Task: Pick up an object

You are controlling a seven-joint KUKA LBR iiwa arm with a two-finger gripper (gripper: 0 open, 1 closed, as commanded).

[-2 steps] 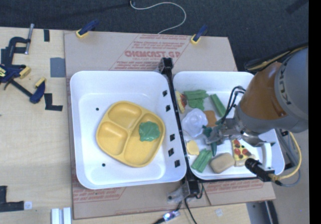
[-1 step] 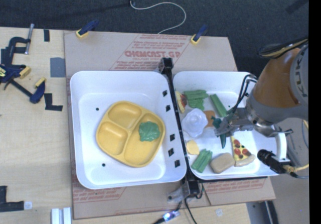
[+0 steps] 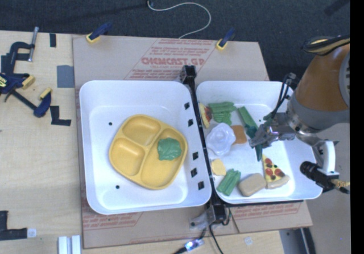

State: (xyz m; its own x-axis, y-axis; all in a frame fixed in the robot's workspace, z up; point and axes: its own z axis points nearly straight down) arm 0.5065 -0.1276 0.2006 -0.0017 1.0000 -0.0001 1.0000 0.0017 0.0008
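My gripper hangs over the middle of the right bin, reaching in from the right under the orange-banded wrist. Toy food lies in that bin. A pizza slice sits just below the gripper, with a tan bread piece to its left. Left of the gripper are an orange piece and a crumpled clear cup. A green bean bundle and a yellow piece lie near the front left. Green pieces lie at the back.
The left bin holds a yellow divided plate with a green leafy item on it. Blue clamps lie on the bench at far left. A white cable loops behind the bins.
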